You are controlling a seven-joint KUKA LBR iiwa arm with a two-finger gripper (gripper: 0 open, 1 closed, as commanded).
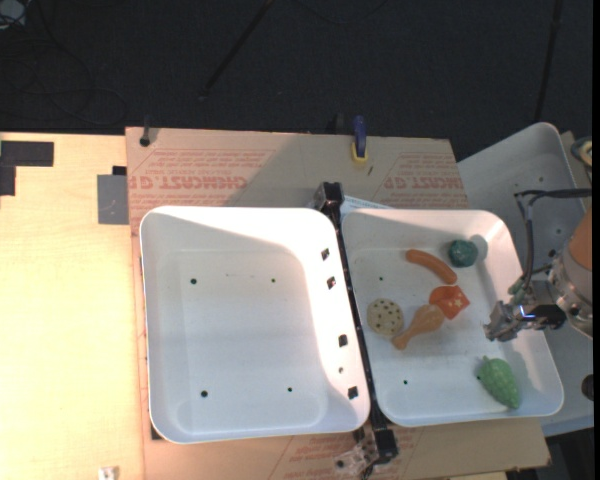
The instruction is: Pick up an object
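Hand (507,323), grip state unclear, hovers at the right bin's (420,413) edge; descend squarely over the green leafy toy (500,381) just beside it.

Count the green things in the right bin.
2. A dark green ball near the far right corner, and a light green lumpy piece near the near right corner.

Even overhead light, bright on both bins: left bin (240,328) near blown-out white, soft shadow in its upper corner. Background top is dark (near black). Slight softness overall, gripper (502,325) blurry.
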